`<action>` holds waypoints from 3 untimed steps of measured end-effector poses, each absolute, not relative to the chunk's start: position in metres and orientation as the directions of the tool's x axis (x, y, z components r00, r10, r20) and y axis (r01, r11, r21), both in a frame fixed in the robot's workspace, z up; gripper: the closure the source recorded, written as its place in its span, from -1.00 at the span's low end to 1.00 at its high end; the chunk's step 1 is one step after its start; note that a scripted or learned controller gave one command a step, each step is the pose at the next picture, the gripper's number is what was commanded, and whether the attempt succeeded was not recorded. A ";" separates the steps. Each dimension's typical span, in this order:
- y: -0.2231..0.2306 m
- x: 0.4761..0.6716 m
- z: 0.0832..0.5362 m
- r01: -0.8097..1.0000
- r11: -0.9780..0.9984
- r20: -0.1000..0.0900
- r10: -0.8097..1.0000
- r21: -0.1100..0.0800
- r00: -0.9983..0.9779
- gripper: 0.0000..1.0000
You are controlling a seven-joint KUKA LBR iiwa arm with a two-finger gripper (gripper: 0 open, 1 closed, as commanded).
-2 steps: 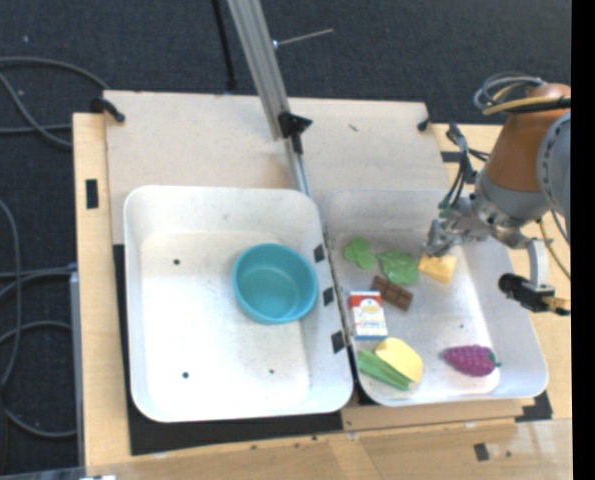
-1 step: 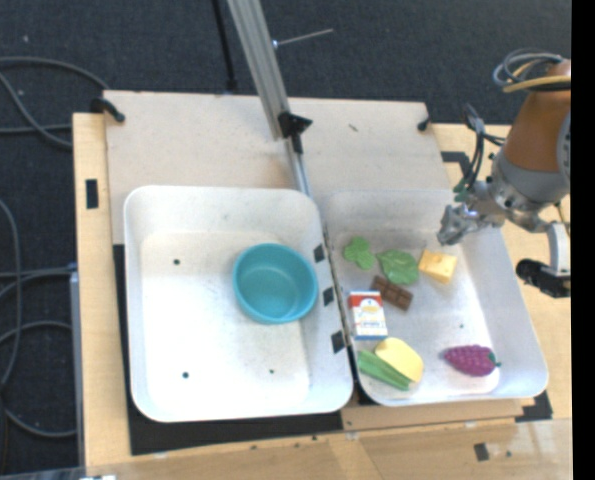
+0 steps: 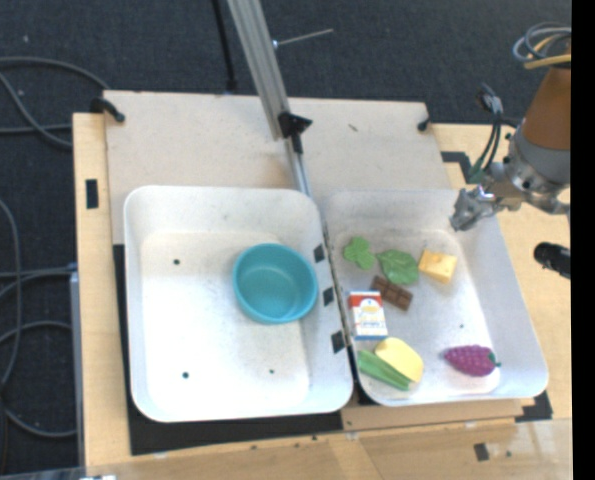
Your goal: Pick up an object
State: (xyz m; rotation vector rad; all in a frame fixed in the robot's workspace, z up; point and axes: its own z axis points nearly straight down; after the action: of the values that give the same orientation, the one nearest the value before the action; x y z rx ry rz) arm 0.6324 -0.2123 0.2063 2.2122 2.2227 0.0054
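Dark carpet with loose cables surrounds a tan bench that bears two shallow white bins side by side. An aluminium mast rises at a slant from the bench's far edge, above the seam between the bins.

Arm pose: the grey arm enters from the right, its orange band above the wrist. The wrist angles down and to the left, which places the gripper over the far right corner of the right bin, near its rim. Whether the pincer is wide, narrow or closed cannot be told at this size. No item is seen between its tips.

Left bin: one teal bowl, upright, near the bin's right side.

Right bin contents, all apart from the gripper:
- two green leafy pieces near the centre, side by side;
- a yellow cheese wedge, just right of them, the item nearest the gripper;
- a brown chocolate bar below the leaves;
- a small red and white carton, beside the left wall;
- a yellow piece touching a green pod, at the near left;
- a purple grape bunch, at the near right.
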 end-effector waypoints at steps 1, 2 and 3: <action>-0.214 0.633 0.244 1.000 0.005 -0.002 1.000 0.006 -0.005 1.00; -0.161 0.610 0.252 1.000 0.006 0.000 1.000 0.003 -0.006 1.00; -0.111 0.588 0.260 1.000 0.007 0.002 1.000 0.001 -0.007 1.00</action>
State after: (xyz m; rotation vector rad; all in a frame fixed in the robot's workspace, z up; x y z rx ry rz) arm 0.5881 -0.1113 0.2597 2.2135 2.2301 0.0036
